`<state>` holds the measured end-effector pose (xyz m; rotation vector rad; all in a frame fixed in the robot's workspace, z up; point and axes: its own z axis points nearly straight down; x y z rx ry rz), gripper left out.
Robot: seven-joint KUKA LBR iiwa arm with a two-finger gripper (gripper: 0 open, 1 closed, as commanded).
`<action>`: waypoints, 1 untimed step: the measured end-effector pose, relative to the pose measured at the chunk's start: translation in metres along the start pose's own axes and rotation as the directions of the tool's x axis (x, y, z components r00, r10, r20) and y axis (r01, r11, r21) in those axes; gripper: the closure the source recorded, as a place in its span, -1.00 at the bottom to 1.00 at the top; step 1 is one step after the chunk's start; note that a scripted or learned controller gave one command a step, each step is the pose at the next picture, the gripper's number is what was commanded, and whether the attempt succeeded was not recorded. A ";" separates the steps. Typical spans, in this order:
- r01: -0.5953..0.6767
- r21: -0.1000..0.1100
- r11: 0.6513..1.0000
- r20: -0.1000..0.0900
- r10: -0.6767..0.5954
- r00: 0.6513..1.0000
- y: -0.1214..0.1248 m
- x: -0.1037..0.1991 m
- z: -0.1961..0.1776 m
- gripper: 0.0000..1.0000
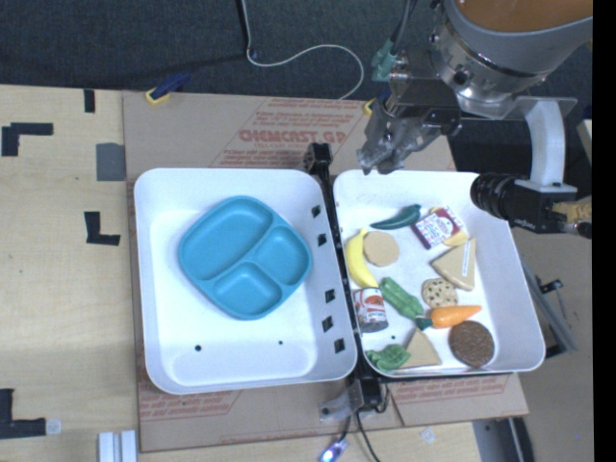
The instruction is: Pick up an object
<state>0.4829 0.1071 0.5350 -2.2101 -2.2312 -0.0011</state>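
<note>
My gripper hangs above the far left corner of the right bin, its fingers close together with nothing between them. Below it in that bin lie several toy foods: a yellow banana, a round tan cookie, a dark green pepper, a purple packet, a cheese wedge, a green pickle, a small can, an orange carrot and a brown round patty. The gripper is clear of all of them.
The left bin holds a blue divided plate. Black clips run along the seam between the bins. A white cable lies on the cardboard behind. A black cylinder juts over the right bin's far right edge.
</note>
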 end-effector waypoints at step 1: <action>-0.018 0.016 1.000 0.005 0.018 1.000 -0.001 -0.087 0.133 1.00</action>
